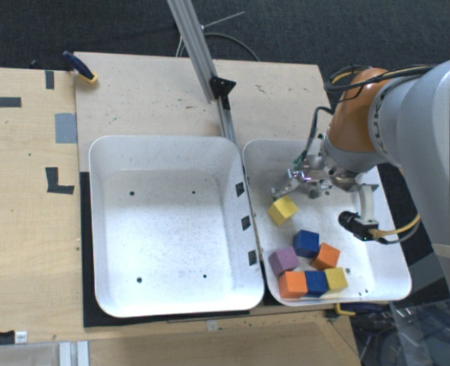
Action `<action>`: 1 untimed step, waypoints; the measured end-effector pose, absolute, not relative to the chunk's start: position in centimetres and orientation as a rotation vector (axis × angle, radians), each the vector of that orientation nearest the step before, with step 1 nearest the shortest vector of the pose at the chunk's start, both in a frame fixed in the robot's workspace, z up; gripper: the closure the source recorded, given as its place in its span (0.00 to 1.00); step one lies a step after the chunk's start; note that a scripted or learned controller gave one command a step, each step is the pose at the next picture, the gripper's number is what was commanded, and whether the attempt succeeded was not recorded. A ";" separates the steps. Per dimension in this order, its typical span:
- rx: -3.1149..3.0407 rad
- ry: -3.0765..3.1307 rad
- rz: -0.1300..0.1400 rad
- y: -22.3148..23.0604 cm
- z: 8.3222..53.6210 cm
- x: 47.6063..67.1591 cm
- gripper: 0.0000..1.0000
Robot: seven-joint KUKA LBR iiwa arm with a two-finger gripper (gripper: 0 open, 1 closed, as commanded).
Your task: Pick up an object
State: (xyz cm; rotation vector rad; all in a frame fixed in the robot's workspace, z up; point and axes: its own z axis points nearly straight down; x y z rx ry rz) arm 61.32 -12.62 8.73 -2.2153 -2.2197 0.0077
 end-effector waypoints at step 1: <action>-2.209 -2.217 0.034 -9.3 9.2 67.7 0.00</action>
